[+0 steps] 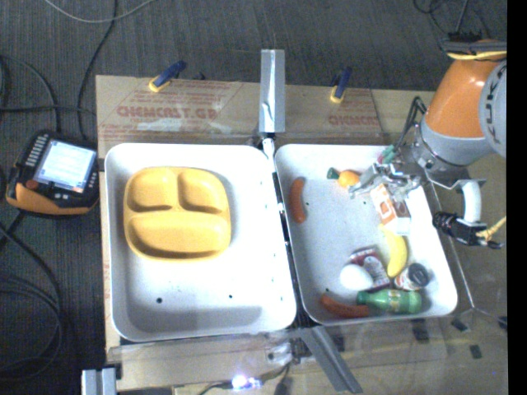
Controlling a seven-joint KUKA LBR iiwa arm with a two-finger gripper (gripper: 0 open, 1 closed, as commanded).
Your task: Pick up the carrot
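The carrot (pixel 347 178) is a short orange piece with a green top, lying at the back of the right bin (pixel 329 245) near its far wall. My gripper (pixel 370 177) reaches in from the right and hangs low over the bin, its tip right against the carrot's right end. From this angle the metal parts of the gripper hide whether the carrot sits between them. The arm's orange band (pixel 461 97) is above the bin's back right corner.
A reddish sausage (pixel 297 199) lies by the right bin's left wall. A small packet (pixel 392 207), a banana (pixel 398 253), a white egg (pixel 356 278), a can (pixel 417 276), a green bottle (pixel 392 301) and a red pepper (pixel 342 307) crowd the front right. The left bin (pixel 148 295) holds a yellow divided plate (pixel 177 211).
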